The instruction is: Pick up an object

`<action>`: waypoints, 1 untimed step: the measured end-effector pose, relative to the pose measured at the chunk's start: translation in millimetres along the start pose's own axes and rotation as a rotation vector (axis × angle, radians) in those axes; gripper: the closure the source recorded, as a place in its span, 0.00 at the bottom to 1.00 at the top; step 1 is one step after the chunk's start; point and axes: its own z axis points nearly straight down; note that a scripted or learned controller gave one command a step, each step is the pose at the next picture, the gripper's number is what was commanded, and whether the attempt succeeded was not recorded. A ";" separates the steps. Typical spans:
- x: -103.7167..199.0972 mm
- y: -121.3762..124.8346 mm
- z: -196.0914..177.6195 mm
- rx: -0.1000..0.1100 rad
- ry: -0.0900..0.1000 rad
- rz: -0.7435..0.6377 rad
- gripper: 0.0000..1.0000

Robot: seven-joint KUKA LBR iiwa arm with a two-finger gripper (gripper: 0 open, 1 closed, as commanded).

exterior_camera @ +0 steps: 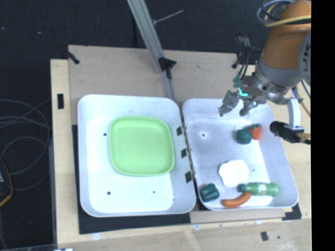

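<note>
Camera view shows a small teal-and-orange toy (247, 134), probably light, hard and slick, best pinched across its teal body, lying in the right white bin (209, 119) just below the end effector (237, 109), whose two fingers hang spread open, empty.

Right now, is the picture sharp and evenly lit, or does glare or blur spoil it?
Camera view: soft overall; the white bins look bright but not blown out; the green plate reads clearly; the gripper is slightly blurred; the floor around the bench is dark.
</note>
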 end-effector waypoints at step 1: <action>0.0 0.0 0.0 0.000 0.000 0.000 0.00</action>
